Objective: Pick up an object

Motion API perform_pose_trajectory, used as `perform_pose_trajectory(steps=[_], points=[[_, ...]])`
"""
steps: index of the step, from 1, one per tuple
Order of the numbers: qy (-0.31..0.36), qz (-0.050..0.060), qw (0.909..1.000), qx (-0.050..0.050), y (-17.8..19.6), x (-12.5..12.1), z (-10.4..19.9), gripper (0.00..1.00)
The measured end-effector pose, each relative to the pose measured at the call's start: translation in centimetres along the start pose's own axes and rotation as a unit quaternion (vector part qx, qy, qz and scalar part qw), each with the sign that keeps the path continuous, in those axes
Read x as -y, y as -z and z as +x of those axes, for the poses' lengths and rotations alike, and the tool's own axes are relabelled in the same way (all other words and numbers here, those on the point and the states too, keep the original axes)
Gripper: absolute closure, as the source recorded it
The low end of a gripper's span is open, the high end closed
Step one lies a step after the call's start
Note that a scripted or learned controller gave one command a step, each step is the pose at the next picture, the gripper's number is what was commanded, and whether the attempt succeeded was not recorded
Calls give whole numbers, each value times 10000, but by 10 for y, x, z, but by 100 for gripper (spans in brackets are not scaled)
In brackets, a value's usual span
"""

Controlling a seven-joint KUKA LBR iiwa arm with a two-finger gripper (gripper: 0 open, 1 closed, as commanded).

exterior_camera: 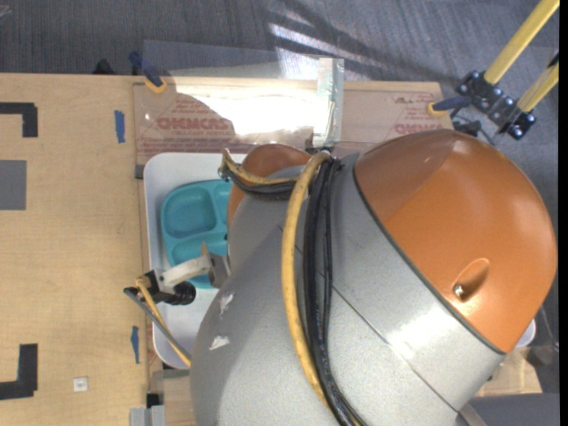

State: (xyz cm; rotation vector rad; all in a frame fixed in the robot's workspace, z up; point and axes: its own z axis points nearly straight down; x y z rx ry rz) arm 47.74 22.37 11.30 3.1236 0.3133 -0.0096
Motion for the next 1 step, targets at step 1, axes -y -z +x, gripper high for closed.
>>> perform_pose_trajectory(steps=[1], points=[[1274,17,9918,-58,133,1,2,100]])
